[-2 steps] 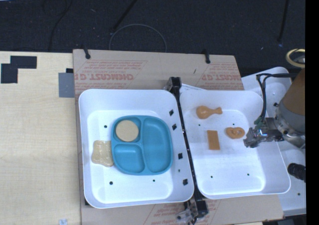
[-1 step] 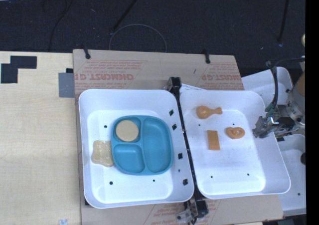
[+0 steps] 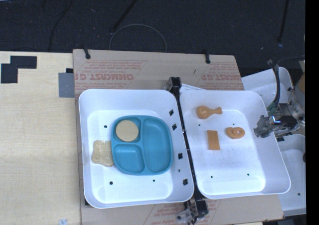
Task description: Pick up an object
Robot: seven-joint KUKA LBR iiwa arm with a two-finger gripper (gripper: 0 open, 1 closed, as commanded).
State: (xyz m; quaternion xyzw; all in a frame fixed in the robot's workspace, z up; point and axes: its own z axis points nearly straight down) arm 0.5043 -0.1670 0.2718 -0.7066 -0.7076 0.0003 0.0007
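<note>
A brown cardboard sheet printed with red lettering lies under two white bins, the left bin and right bin. Beside the cardboard, a pale wooden bench carries black patches.

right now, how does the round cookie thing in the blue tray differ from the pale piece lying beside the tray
The round cookie is a neat tan disc; the pale piece is lighter, yellowish and roughly square with uneven edges. The cookie sits inside a compartment of the blue tray; the pale piece lies on the left bin floor, against the tray's left edge. Both lie flat in the left bin.
</note>
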